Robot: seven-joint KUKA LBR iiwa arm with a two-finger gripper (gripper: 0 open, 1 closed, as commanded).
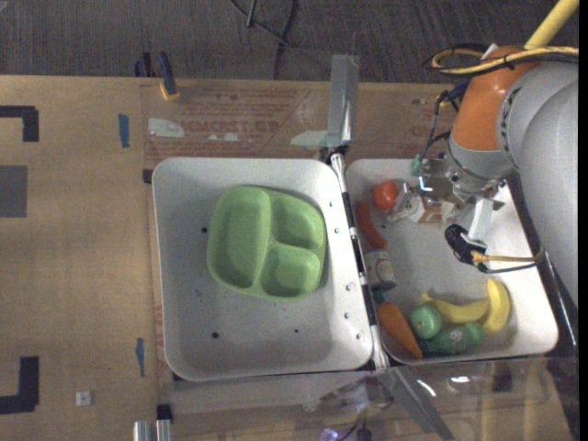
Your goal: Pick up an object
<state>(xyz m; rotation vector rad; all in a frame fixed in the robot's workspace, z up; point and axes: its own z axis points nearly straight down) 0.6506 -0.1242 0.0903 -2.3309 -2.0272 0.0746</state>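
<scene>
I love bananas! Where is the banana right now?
The banana lies in the right bin, near its bottom right corner, just right of the green apple and the carrot.

I see the pickable objects in the right bin (533,246): a red tomato (386,193) near its far-left corner, a carrot (399,328), green apple (425,321) and yellow banana (478,309) clustered along its near edge.
</scene>
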